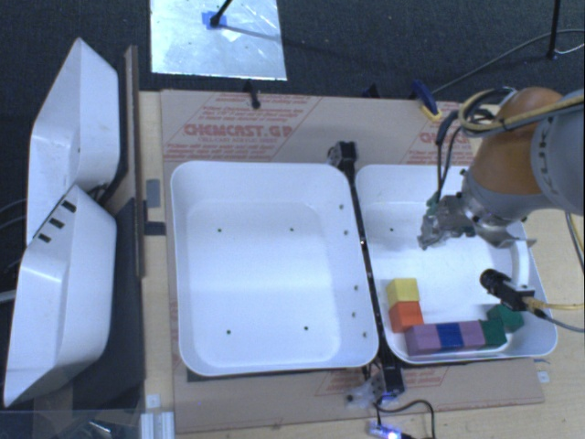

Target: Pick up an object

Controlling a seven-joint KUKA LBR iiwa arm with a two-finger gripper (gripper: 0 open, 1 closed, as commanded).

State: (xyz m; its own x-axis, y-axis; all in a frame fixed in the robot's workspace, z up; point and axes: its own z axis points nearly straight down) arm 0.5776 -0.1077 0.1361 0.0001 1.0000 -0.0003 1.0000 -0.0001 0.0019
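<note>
The arm is hanging over the right bin, getting ready to pick a block.

The tool [435, 227] is floating above the bare white floor of the right bin [402, 210], and nothing is sitting between its tips. I cannot tell if the tips are apart or together (they are too small and blurry). The blocks are waiting in the near corner of that bin: a yellow block [402, 292] touching an orange block [407, 315], then a purple block [423, 338], a blue block [450, 335] and a green block [500, 324] in a row along the wall. The left bin [265, 273] is sitting just beside. I think the picking is just starting. Next the tool needs to be going toward the yellow block and down over it.
</note>
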